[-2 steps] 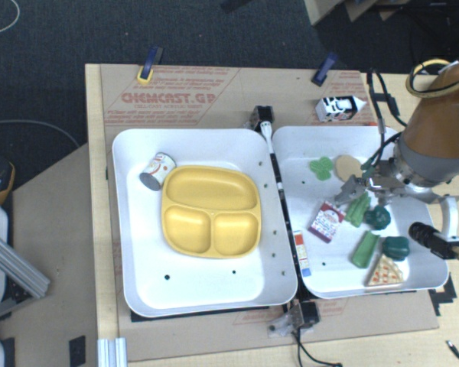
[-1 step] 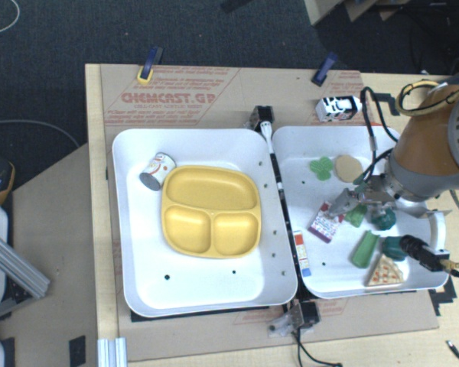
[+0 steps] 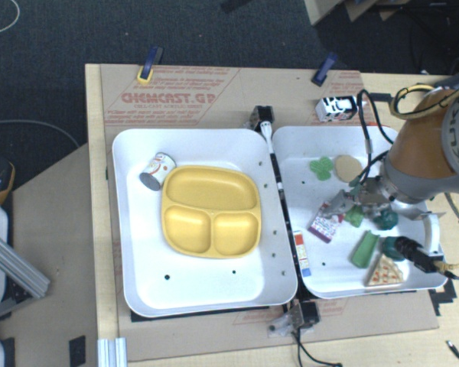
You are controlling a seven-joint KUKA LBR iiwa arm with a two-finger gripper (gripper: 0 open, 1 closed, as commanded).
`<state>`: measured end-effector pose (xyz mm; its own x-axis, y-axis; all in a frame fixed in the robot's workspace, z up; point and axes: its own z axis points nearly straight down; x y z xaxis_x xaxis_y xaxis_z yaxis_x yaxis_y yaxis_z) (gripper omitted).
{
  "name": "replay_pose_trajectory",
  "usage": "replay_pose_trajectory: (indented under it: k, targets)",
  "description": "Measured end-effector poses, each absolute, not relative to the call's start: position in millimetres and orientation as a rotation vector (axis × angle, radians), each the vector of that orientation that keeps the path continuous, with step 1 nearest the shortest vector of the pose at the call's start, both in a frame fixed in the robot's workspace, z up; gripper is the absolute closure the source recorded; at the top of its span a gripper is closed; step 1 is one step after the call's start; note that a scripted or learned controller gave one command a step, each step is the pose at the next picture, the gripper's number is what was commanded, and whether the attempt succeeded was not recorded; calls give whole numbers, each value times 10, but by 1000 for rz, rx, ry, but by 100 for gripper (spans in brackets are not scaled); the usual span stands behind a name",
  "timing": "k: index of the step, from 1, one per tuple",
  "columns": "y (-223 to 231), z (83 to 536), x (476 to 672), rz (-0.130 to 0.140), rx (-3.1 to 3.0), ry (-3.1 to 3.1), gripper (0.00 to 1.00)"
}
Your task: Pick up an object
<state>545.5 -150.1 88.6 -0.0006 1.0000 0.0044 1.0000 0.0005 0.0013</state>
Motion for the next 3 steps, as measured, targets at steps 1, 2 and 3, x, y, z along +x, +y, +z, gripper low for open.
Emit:
replay_pose_trajectory:
  k: [1, 2, 3]
  targets:
    - [-1518, 1020, 5485, -14, -2232, -2230, 100]
    - [-1522, 1449, 5482, -3, -2225, -2226, 100]
    - [-1453, 1998, 5422, -5, -2225, -2227, 100]
